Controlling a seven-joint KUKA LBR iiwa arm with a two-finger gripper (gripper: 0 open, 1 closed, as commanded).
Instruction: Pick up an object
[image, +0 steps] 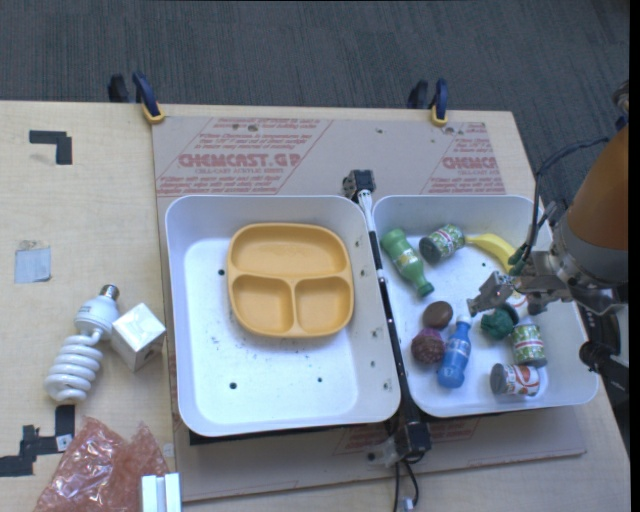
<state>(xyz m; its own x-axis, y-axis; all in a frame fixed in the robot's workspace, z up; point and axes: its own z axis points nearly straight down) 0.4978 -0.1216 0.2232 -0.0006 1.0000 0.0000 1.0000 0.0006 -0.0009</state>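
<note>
The two-finger metal gripper is seen low inside the right-hand shallow white bin, near that bin's right wall, with its fingers spread apart and nothing between them. No object has yet been picked. Directly beside the fingertips a small dark green rounded toy is lying, and this is judged to be the likeliest target.

The risk is judged to come from crowding. A small labelled tin can is set just beside the green toy, towards the bin's front right corner, and a second, red-and-white can lying on its side is found nearer the front wall. If the fingers are closed slightly off centre, the green toy could be pushed against the cans rather than gripped, or a can could be caught by one finger. A rounded toy may also be squeezed out sideways.

A yellow plastic banana lies behind the gripper, near the back wall, and could be nudged by the wrist. A blue plastic bottle, a brown round object and a dark red ball are placed towards the bin's left wall, well apart from the fingers.
</note>
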